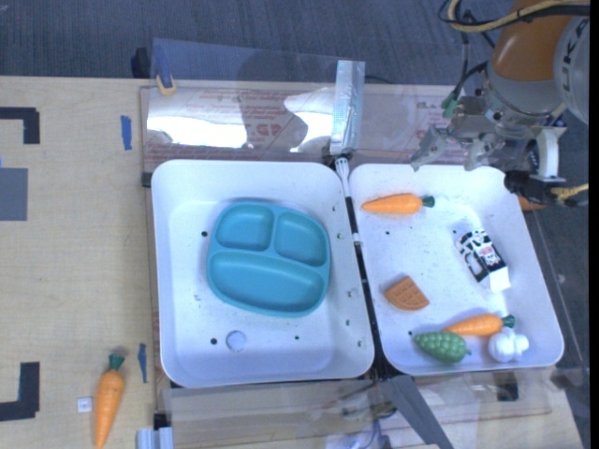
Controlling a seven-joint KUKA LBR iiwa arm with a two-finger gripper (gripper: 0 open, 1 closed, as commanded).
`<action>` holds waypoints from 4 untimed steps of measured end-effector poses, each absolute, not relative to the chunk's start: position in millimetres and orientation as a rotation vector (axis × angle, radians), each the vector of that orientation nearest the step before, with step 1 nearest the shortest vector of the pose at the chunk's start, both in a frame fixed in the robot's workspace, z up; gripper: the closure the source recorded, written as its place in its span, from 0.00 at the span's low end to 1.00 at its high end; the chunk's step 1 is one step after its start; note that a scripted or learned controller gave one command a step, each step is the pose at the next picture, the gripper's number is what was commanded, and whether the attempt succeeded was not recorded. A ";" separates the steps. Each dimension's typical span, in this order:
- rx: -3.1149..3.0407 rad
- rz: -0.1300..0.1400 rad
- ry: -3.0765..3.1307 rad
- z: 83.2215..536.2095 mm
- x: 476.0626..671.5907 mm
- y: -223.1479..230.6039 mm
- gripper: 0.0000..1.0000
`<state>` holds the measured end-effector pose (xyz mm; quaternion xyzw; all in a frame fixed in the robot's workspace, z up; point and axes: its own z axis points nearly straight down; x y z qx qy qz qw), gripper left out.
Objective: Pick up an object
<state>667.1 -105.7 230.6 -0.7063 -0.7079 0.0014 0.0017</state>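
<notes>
The right bin (538, 251) holds an orange carrot (397, 204) at its far left. It also holds a black-and-white carton (481, 254), a tan wedge-shaped cracker (406, 294), a second carrot (474, 325), a bumpy green vegetable (441, 346) and a white garlic bulb (508, 346). My gripper (448, 154) hangs over the far rim of this bin, up and to the right of the first carrot. Its fingers are spread open with nothing between them.
The left bin (178, 251) carries a blue divided plate (270, 257) and a small pale disc (236, 341). A third carrot (109, 397) lies on the wooden bench at the lower left. A clear plastic sheet with a metal strip (347, 106) stands behind the bins.
</notes>
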 end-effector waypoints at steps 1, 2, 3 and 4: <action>-2.118 0.009 -2.312 148.7 626.1 -162.9 0.00; -2.352 -0.013 -2.083 87.4 597.8 -197.0 0.00; -2.355 -0.009 -2.085 95.6 598.3 -198.9 1.00; -2.351 -0.009 -2.084 94.9 598.4 -197.2 0.00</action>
